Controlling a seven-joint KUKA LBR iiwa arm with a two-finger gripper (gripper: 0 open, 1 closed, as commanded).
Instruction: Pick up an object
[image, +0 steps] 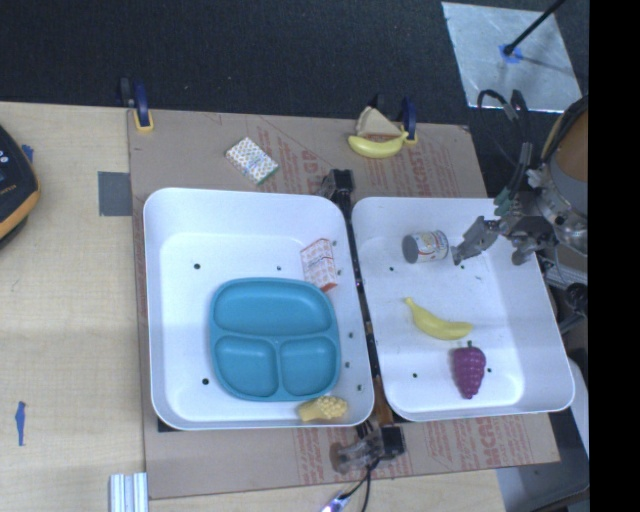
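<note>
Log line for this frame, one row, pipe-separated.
phase: approach | gripper: open, over right bin, beside can | held: nothing | also in bin: banana, grapes

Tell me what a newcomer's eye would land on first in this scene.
The big blue divided plate in the left bin dominates, with a small red-and-white carton leaning at the wall beside it. In the right bin, a yellow banana and purple grapes stand out against the white. At that bin's far edge the end effector hovers right beside a small can lying on its side.
</note>
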